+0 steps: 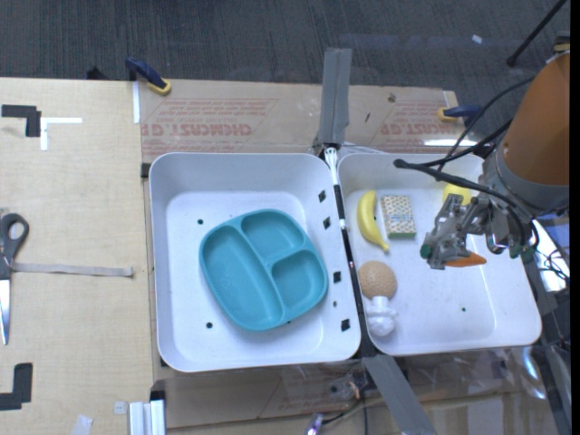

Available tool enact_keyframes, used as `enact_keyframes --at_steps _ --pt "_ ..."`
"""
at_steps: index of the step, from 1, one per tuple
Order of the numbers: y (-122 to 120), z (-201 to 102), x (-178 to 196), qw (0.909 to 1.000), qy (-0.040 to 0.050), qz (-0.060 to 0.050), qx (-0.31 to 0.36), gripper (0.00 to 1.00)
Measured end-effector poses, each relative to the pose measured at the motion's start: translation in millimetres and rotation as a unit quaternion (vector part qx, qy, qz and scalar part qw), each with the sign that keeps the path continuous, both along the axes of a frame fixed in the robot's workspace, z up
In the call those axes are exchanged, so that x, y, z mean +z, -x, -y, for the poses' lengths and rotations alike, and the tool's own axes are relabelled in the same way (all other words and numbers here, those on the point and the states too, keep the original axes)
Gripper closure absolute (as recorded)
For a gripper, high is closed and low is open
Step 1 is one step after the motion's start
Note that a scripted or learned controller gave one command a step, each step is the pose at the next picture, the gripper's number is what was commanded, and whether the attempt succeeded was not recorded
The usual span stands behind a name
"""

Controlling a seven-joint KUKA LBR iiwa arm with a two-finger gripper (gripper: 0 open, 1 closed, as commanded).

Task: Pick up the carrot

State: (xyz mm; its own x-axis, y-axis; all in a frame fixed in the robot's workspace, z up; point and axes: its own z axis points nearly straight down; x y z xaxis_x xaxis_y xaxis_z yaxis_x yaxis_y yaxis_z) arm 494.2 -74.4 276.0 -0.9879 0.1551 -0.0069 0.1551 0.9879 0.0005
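The carrot (469,261) is a small orange piece lying on the floor of the right bin (471,320), near its right side. My gripper (440,250) reaches in from the right and hangs right over the carrot's left end, touching or nearly touching it. The gripper body hides that end of the carrot. The arm's orange band sits at the upper right.
In the right bin lie a banana (369,220), a speckled green block (398,216), a tan ball (378,279), a white object (381,316) and a yellow item (457,198) behind the gripper. A blue divided plate (263,268) lies in the left bin (172,243).
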Motion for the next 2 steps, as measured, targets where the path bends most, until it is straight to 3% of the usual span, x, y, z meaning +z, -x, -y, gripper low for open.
enact_keyframes --at_steps 1,2 --pt "14.7 -23.6 -84.2 0.9978 -0.0001 -0.002 0.066 1.0" --pt "13.6 24.5 109.7 0.9775 0.0019 0.001 0.211 1.0"
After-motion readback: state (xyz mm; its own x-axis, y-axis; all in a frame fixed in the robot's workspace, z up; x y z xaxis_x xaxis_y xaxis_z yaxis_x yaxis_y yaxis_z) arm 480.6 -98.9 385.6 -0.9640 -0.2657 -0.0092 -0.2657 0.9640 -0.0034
